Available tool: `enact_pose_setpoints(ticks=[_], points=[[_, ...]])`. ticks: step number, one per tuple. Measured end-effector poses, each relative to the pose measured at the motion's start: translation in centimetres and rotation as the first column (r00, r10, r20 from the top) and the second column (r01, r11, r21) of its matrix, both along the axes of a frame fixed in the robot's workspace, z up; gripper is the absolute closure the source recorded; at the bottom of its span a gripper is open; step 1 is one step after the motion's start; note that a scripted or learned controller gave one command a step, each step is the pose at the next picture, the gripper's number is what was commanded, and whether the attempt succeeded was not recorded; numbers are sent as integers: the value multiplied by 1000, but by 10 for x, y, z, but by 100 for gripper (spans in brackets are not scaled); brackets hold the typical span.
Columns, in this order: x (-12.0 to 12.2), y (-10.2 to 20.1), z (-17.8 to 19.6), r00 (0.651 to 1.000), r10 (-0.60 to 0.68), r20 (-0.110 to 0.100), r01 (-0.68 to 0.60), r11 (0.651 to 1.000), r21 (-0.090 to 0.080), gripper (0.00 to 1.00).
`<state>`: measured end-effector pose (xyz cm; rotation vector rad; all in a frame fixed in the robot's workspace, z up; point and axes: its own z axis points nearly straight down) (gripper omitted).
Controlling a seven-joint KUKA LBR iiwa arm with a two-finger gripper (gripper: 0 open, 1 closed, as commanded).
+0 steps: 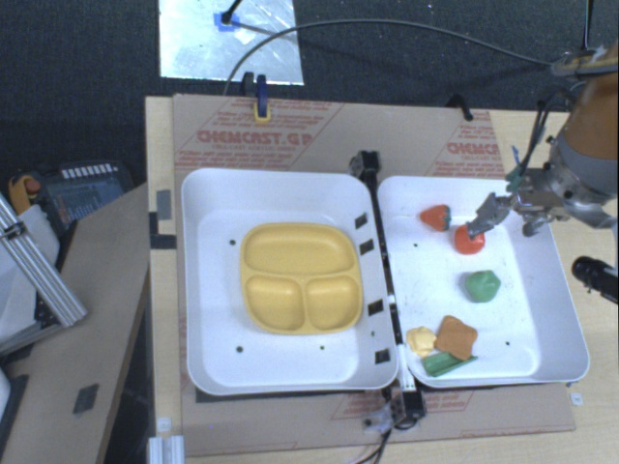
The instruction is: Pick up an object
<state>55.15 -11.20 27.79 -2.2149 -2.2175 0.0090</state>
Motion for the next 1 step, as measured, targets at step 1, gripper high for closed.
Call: enact_pose_setpoints(ticks=[1], points=[[2,0,6,1000,2,11,-2,1000,-1,0]])
